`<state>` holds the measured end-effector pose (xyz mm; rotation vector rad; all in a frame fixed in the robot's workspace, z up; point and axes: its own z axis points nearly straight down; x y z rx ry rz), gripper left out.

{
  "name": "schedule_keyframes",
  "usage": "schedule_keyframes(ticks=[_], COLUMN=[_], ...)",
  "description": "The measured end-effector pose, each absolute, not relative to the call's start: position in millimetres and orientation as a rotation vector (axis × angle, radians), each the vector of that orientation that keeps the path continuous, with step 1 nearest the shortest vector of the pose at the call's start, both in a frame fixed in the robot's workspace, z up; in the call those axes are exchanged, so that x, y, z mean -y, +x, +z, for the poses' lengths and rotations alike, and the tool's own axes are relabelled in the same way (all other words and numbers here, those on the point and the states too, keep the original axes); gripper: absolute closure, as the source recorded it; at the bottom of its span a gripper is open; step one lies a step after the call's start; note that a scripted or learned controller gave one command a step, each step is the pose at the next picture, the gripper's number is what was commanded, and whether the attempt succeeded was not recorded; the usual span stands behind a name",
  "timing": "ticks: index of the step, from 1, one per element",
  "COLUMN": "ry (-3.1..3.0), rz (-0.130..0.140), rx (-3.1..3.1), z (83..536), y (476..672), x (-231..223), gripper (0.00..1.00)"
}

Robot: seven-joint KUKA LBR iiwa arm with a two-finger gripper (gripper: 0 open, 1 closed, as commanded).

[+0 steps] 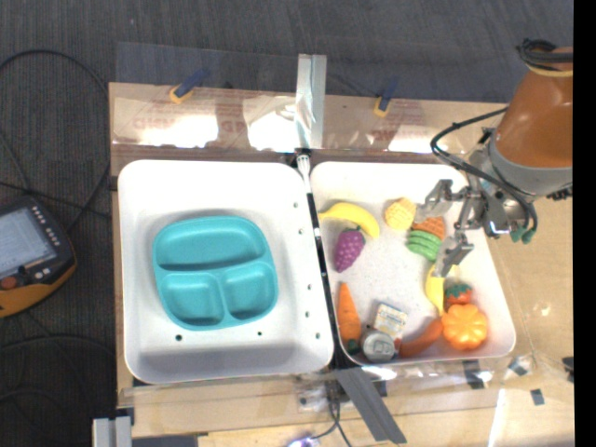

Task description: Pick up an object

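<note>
toy food [410, 277] lay heaped in the right bin [503, 291]. gripper [445, 223] hung over it, fingers spread apart with nothing between them, just above the green piece [422, 243]. left bin [140, 277] held a teal tray [215, 270]. grey carpet [279, 17] surrounded the bench; the arm [538, 119] was cut off at right.

No text can be read; the small packet [388, 318] perhaps bears print, too blurred to tell.
</note>
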<state>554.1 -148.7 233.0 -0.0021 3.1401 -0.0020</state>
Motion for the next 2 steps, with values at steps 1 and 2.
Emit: schedule_keyframes(ticks=[1,2], ry=[0.104,0.265], rz=[-0.002,-0.002], rx=[-3.138,-3.117], z=[104.0,90.5], y=[588.4,625.5], x=[164.3,112.8], gripper=[0.00,0.00])
